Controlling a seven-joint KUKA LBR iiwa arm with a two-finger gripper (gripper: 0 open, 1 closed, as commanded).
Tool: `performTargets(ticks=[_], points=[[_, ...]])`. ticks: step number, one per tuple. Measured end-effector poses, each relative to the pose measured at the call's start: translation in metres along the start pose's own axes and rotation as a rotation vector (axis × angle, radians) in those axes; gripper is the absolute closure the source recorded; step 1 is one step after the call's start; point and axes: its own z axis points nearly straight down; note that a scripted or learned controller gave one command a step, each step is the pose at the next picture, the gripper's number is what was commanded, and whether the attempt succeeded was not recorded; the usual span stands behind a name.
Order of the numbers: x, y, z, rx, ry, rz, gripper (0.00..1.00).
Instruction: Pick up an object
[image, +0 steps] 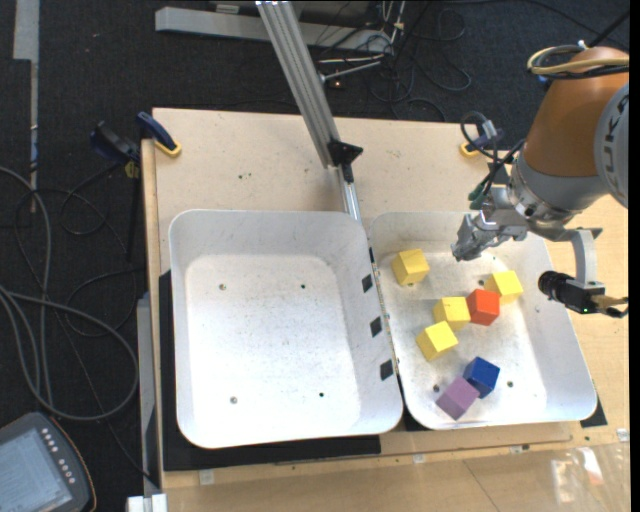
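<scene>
The right bin (560, 375) holds several small blocks. A yellow cube (410, 267) lies near its back left. Three more yellow blocks sit at the right (506, 285), in the middle (453, 310) and lower down (437, 340). An orange-red cube (483, 306) rests between the two upper ones. A blue cube (482, 375) touches a purple block (458, 398) near the front. My gripper (470, 246) hangs over the back of this bin, right of the first yellow cube and above the orange-red one. Nothing shows between its tips.
The left bin (265, 320) lies beside the right one. A slanted metal pole (310, 100) crosses the bench from the top and ends at the bins' shared back edge. Clamps (155, 130) sit on the bench's back corners. Cables cover the dark floor around.
</scene>
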Motion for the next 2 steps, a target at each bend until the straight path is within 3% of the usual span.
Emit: performTargets(ticks=[1,2], points=[[0.057,-0.022,0.005,0.003,0.0,0.0,1.0],[0.107,-0.028,-0.003,0.001,0.0,-0.001,1.0]])
